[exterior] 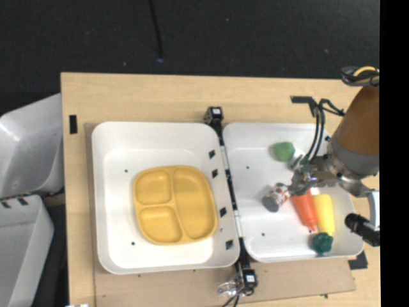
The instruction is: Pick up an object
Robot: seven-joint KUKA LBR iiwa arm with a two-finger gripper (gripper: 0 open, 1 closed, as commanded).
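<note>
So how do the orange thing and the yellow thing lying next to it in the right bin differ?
The orange piece is slimmer and tilted; the yellow piece is thicker and lies straighter. The orange one's upper end sits right by the gripper; the yellow one lies farther right. Both are elongated, side by side in the right bin.

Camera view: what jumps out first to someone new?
The yellow divided plate, alone in the middle of the left bin, is the biggest patch of colour. Next comes the cluster in the right bin: an orange piece and a yellow piece side by side, a dark green item just below them, a light green lump above. The gripper reaches in from the right beside a small grey object.
</note>
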